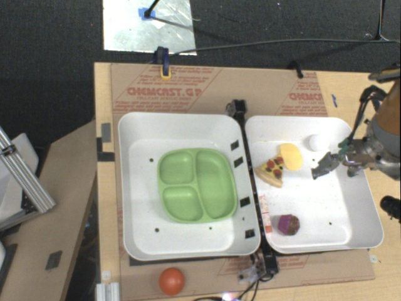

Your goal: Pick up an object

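Two shallow white bins sit side by side on a table (188, 80) covered with brown printed board; the left bin (135, 187) holds a green divided plate (197, 185) with three compartments, lying flat near its middle; the right bin (338, 231) holds the loose things. A toy pizza slice (272, 171) lies at the left side of the right bin, close to the divider between the bins, and a yellow rounded piece (291, 156) lies just beside it on its far right, the two touching or nearly so; a small purple object (288, 224) rests in the near left part of the same bin, well apart from the pizza slice; a small white rounded item (316, 142) (hard to make out against the bin floor) sits near the far wall. The arm (385, 127) reaches in from the right, and its gripper (326, 165) hangs over the middle right of the right bin, dark tip pointing left toward the yellow piece but apart from it; whether the fingers stand wide or narrow I cannot tell from this angle, and nothing shows between them. An orange ball (171, 280) lies outside the bins on the near edge of the table, below the left bin; a blue and yellow clamp (163, 62) grips the far edge of the board.
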`<state>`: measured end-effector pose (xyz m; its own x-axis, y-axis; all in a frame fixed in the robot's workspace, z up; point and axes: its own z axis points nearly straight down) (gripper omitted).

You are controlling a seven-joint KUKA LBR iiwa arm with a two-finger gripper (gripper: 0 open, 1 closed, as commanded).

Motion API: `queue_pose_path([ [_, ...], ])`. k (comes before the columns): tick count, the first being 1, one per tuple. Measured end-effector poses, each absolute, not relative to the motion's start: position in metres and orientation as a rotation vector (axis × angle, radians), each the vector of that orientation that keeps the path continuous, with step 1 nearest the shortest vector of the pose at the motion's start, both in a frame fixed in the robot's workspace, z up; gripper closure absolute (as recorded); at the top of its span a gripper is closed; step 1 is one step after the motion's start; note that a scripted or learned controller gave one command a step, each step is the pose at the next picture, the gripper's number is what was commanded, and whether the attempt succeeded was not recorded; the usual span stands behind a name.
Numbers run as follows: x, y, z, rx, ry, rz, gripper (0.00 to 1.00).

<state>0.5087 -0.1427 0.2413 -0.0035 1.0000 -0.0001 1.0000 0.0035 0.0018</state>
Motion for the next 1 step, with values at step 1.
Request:
queue_pose_path([
  [1, 0.5025, -0.1358, 0.1937, 2.221, 2.225, -0.001, 0.00],
])
